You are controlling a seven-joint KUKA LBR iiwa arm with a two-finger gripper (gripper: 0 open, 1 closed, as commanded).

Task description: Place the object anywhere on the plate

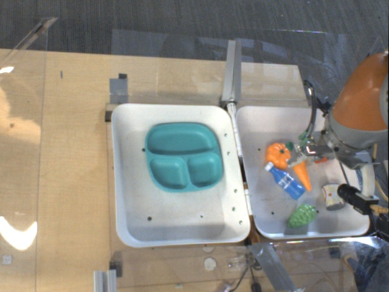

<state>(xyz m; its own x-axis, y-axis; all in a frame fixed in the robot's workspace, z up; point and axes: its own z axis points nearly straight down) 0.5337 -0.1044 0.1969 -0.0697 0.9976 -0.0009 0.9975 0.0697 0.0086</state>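
Where the worktop (pixel 73 163) carries two white bins, left bin (pixel 124 163): one teal three-compartment plate (pixel 182 155). Right bin (pixel 261 175): one orange pumpkin (pixel 278 154), one blue bottle (pixel 285 181), one carrot (pixel 302 175), one green cluster (pixel 302 215), one small cup (pixel 331 196). Tool (pixel 311 146): above the carrot; state cannot be told.

A pale wooden bench (pixel 73 163) bears two shallow white bins, left bin (pixel 130 221) touching right bin (pixel 258 126).
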